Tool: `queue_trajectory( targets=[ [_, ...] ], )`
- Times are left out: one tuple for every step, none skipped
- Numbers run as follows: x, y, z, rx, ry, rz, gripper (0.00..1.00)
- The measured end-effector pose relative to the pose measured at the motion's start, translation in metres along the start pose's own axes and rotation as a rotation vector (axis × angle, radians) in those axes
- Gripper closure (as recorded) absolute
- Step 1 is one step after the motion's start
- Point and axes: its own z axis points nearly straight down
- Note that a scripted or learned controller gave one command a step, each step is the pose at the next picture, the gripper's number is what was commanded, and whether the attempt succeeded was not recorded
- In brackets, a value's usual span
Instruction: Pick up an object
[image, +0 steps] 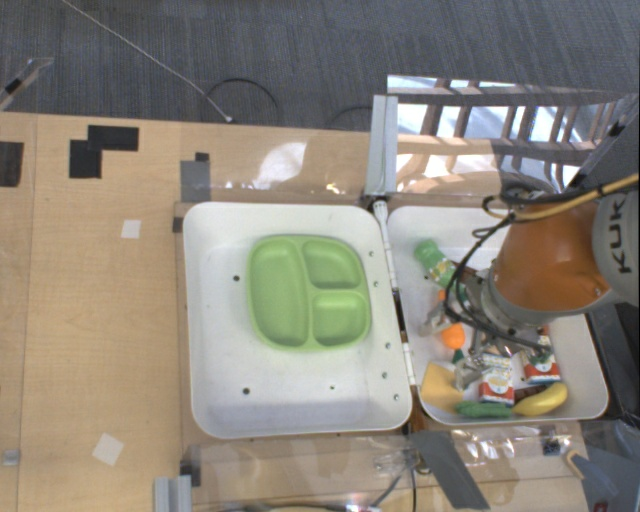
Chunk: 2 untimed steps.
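One green plate (306, 292), one banana (541, 401), perhaps two cartons (497, 384); hand's (470, 366) grip unreadable.

Light is bright and even across the frame, with no dim corners. The strongest glare sits at the upper middle, a pale washed-out patch on the clear panel (285, 165) behind the left bin (215, 400). The metal frame (500, 110) at the upper right is overexposed, with white streaks between its bars. Shadows are soft and short; a faint one rings the green tray (305, 292). Focus is slightly soft throughout, and small things under the arm (560, 255) at the lower right blur together.
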Motion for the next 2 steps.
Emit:
queue_trajectory(
  targets=[
    [-0.006, 0.000, -0.015, 0.006, -0.014, -0.007, 1.00],
    [-0.039, 0.010, -0.158, -0.001, 0.001, 0.205, 1.00]
  ],
)
